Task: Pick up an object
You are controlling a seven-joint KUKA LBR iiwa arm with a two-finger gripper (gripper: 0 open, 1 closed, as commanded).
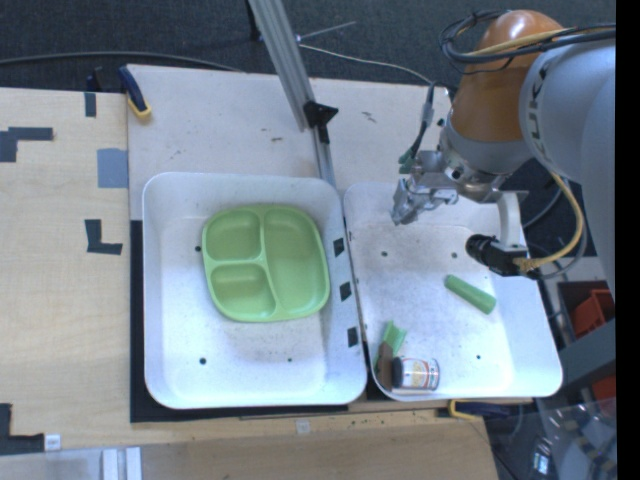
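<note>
My gripper (405,211) hangs over the far left part of the right bin (520,363), with nothing seen between its fingers. A green stick-shaped object (470,294) lies in the right bin toward its right side, well clear of the gripper. Along that bin's near edge a small jar with a dark cap (414,373) lies on its side. A small green piece (393,339) rests just above the jar. In the left bin (170,368) sits a green divided plate (266,262).
A metal pole (285,48) slants down to the seam between the bins. A yellow and blue clamp (134,93) sits at the bench's far left corner. Cables run behind the arm on the right.
</note>
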